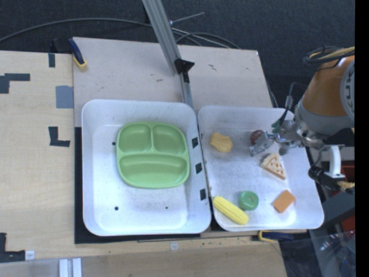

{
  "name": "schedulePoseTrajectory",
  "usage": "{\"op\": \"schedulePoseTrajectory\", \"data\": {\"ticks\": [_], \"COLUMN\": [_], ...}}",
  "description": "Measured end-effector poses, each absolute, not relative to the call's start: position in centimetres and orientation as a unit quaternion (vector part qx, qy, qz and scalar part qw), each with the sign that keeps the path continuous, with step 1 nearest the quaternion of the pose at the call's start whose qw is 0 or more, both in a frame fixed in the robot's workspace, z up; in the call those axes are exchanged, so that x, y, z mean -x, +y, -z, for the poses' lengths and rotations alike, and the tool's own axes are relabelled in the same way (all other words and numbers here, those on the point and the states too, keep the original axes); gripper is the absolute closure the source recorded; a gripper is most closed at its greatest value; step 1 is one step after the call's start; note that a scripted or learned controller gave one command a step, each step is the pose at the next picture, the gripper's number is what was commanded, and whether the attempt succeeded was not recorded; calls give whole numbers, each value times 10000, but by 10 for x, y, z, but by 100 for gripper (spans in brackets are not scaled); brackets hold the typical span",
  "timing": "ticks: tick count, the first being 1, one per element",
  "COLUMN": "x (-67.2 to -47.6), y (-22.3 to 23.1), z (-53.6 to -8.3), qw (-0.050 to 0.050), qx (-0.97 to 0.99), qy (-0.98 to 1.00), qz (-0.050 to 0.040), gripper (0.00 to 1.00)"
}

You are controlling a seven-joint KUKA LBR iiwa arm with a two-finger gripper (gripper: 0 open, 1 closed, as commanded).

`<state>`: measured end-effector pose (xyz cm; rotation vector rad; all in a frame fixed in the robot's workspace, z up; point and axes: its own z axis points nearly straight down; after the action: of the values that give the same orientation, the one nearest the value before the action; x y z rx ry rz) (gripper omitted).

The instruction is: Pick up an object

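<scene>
The hand (260, 145) is low inside the right bin (300, 215), in the upper right part of the frame, and it points to the left. Its metal fingers (258, 149) are over the white floor of the bin, and a small dark red thing (256, 136) lies just beside them, at their upper side. I cannot tell if the fingers are open or closed, and I cannot tell if they touch the dark red thing. Behind the hand, the grey arm with its orange band (327, 94) comes in from the right edge of the frame.

Just below and right of the hand lies a pale wedge with red dots (274, 166), like a slice of pizza. To the left of the hand, near the middle wall, is a yellow lump (220, 142). In the lower part of the same bin there are an orange block (283, 201) at the right, a green round piece (249, 199) in the middle, and a yellow corn cob (230, 210) at the left, which lies at a slant and is just beside the green piece.

The left bin (95, 212) holds a green plate with three sections (153, 155), in its upper middle part. Both bins stand on the desk (121, 68), side by side and touching. A grey metal bar (162, 25) runs from the top of the frame down to the place where the bins meet.
</scene>
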<state>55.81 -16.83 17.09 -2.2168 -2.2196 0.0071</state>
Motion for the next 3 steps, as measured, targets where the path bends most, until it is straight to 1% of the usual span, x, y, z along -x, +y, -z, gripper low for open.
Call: {"op": "schedulePoseTrajectory", "data": {"ticks": [1,2,3], "x": [-556,-557,-549], "y": [-169,-168,-162], "z": [-107,-120,-175], "qw": [12,12,-15], "qx": [7066,7059,7065], "qy": [-7076,-7083,-7077], "qz": [-18,-7,10], "gripper": [0,100,100]}}
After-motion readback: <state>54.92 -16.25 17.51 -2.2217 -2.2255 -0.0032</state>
